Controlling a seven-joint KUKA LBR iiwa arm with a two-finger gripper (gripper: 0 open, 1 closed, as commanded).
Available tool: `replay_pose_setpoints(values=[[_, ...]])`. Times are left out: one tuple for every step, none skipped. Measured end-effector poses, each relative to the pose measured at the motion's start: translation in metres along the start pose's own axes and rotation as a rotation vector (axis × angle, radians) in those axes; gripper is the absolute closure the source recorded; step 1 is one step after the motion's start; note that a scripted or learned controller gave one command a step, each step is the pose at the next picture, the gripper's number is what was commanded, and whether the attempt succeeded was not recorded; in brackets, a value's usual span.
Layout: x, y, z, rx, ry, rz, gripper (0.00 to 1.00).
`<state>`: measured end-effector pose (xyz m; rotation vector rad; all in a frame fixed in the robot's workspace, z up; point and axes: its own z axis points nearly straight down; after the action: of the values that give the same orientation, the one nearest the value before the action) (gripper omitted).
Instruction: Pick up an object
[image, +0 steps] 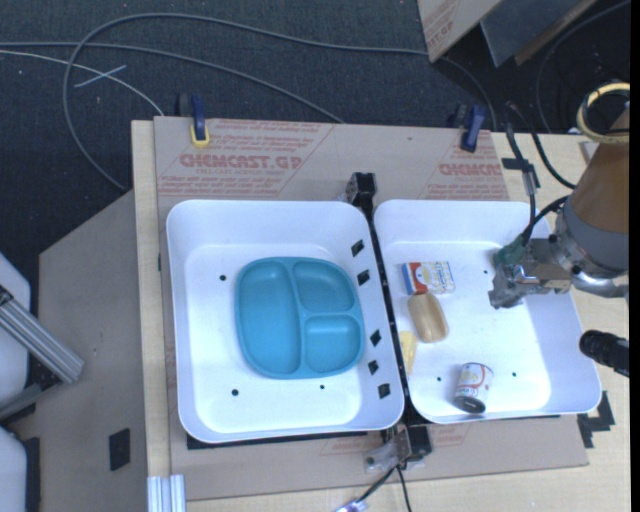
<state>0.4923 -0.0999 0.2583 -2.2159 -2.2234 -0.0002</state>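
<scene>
Camera view, looking down at a slant on a bench (150, 330) carrying two shallow white bins side by side. The left bin (200, 390) holds a blue divided plate (298, 317) lying flat near its middle. The right bin (560, 370) holds the small things a pick could take: a white and red carton (429, 276) lying flat near the bin's left wall, a tan bread roll (429, 317) touching the carton's lower edge with its long axis running roughly top to bottom in the view, a yellow piece (407, 349) against the wall between the bins, and a small can (472, 386) lying on its side near the bin's lower edge.

The arm (605, 200) reaches in from the right, and the gripper (510, 282) sits over the right bin's upper right part. Whether it is spread or closed cannot be told at this size, and nothing is seen held in it.

Judged from this, the carton and roll lie to the gripper's left, apart from it across bare bin floor. The can lies below and slightly left. The roll looks the nearest, with open room on its right side.
</scene>
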Motion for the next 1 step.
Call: replay_pose_setpoints(values=[[0.0402,0.0125,0.0091,0.001,0.0,0.0,1.0]])
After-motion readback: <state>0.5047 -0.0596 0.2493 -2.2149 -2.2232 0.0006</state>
